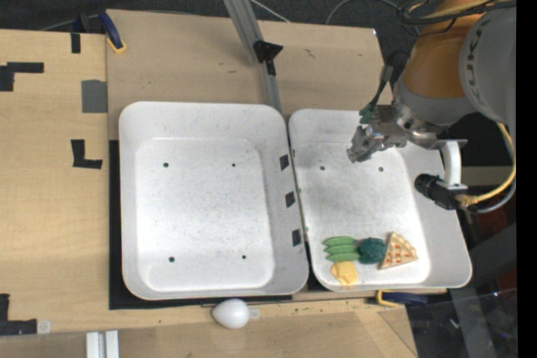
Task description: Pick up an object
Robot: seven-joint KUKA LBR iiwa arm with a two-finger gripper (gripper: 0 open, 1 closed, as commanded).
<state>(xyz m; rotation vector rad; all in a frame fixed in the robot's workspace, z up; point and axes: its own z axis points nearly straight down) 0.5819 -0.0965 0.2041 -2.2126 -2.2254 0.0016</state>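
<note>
Hovered over the far end of the right bin (pixel 436 218), gripper (pixel 362 148) pointing down; could not tell how its jaws stood. Lay clustered at the near end, well apart from it: green pea pod (pixel 340 245), dark green broccoli (pixel 370 248), yellow piece (pixel 344 271), pizza slice (pixel 398 251).

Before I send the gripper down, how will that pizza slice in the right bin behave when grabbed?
The pizza slice looks flat and thin, so it probably lies low and gives the fingers little edge to pinch. It looks like a toy, likely light and stiff. It lies against the dark green piece, which may shift along with it. The gripper hangs well away, near the bin's far end.
</note>
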